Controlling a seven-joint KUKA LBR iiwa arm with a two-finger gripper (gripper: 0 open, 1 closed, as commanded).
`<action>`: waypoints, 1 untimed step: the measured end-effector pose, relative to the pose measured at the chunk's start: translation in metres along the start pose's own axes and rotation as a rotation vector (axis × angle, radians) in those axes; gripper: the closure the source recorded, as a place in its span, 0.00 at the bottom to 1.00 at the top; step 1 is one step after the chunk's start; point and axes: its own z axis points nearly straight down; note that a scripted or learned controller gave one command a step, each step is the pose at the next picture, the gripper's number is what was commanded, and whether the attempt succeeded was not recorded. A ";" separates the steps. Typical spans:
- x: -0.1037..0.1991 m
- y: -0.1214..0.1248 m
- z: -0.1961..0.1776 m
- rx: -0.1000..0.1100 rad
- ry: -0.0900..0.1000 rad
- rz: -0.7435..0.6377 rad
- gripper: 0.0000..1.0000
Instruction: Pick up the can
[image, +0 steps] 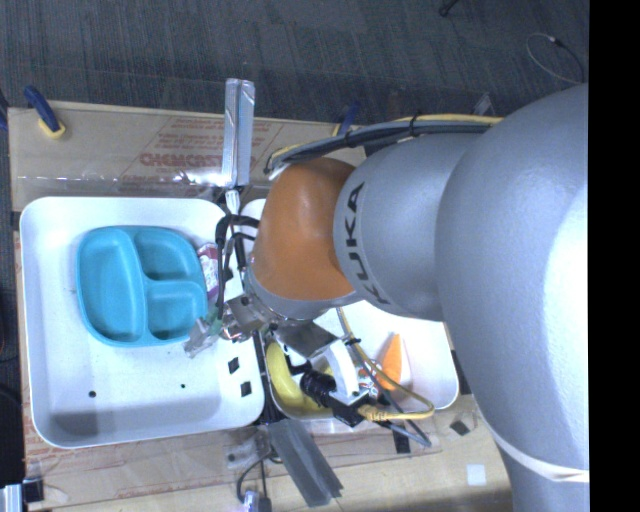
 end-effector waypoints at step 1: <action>0.007 0.039 -0.022 -0.004 -0.002 0.185 0.00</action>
